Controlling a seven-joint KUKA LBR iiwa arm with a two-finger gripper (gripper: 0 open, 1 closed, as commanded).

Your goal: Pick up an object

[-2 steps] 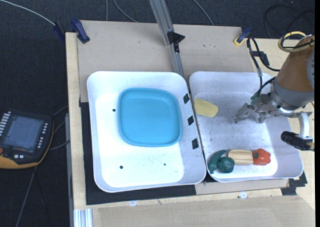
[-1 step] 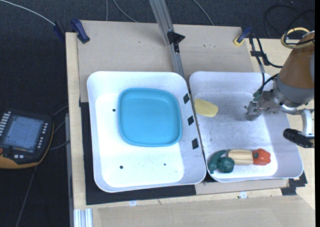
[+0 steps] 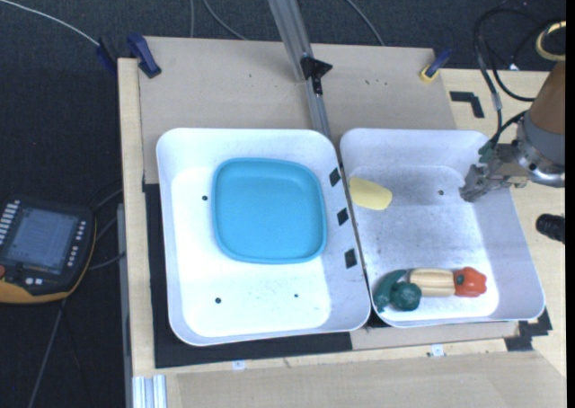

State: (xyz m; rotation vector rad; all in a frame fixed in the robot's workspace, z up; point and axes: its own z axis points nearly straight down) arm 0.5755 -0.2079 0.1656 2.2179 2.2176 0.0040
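Note:
My gripper (image 3: 476, 184) hangs over the right bin (image 3: 422, 226) near its far right side, with nothing seen between its fingers. A pale yellow piece (image 3: 369, 193) lies at the right bin's far left, well to the left of the gripper. Along the bin's near edge lie a dark green round object (image 3: 398, 294), a tan cylinder (image 3: 432, 282) and a red object (image 3: 469, 282), touching in a row.
The left bin (image 3: 184, 307) holds a blue square plate (image 3: 269, 209). A metal pole (image 3: 289, 20) slants down between the bins from the far side. Black clips (image 3: 340, 216) sit on the shared rim. A teach pendant (image 3: 40, 249) lies off the bench, left.

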